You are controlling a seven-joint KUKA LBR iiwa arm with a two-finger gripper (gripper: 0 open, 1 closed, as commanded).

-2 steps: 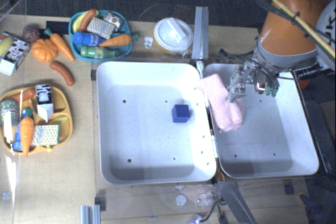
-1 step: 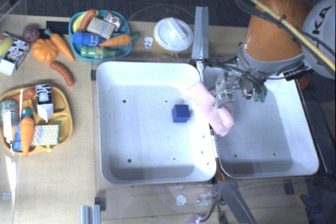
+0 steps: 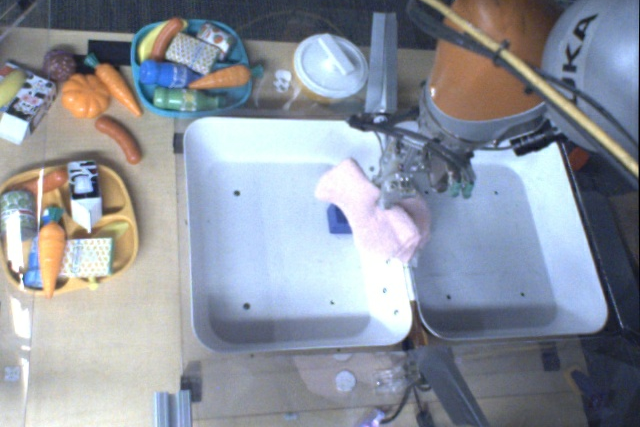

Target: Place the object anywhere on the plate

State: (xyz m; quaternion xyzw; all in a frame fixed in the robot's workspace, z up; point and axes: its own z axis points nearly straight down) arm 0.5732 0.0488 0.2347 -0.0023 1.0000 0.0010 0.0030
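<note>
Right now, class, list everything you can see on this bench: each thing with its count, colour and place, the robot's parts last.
Bins: two, white, side by side mid-bench.
Cloth: one, pink, draped across the divide between the bins.
Block: one, blue, left bin, partly under the cloth.
Blue bowl: one, holding toy food, behind the left bin.
Yellow tray: one, holding toy food, far left.
Loose toy food: several pieces, mostly orange, far left.
Lidded tub: one, white lid, behind the bins.
Arm: one, grey and orange, from the right.
Gripper: one, at the cloth.
</note>
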